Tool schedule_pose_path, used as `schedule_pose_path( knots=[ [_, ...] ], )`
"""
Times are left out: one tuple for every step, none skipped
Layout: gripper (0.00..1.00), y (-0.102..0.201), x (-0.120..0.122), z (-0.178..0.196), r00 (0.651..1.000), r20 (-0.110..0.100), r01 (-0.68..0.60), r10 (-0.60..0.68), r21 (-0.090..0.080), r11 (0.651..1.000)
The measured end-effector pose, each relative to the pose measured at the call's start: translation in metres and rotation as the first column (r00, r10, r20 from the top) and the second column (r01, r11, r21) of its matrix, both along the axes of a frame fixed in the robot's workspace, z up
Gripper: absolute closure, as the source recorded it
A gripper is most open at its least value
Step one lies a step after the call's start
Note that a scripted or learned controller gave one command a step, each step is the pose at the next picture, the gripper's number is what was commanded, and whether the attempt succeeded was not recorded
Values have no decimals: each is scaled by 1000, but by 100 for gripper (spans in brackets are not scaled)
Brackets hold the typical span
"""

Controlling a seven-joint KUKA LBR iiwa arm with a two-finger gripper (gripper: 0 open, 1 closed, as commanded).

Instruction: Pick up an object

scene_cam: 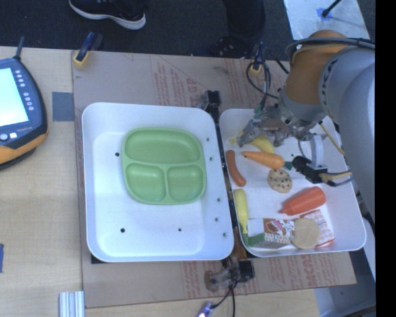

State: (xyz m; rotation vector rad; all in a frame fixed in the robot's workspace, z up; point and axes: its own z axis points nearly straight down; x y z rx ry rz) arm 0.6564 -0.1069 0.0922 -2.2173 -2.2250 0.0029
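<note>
The hand is seen low over the far-left part of the right bin, above a yellow item; its spread cannot be told. A small carrot lies just beside it. A green tray sits in the left bin.

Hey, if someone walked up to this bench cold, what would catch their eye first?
Probably the pale green three-compartment plastic plate, lying alone in the left white bin. Next, the big grey arm with its orange band reaching in from the right, its gripper low over the far end of the right white bin, where a small orange carrot, a larger one and other toy foods lie scattered.
</note>
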Motion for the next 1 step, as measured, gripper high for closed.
schedule_pose_path(
  knots=[
    [0,-4,0,0,1000,1,1,-1,0,1000]
  ],
)
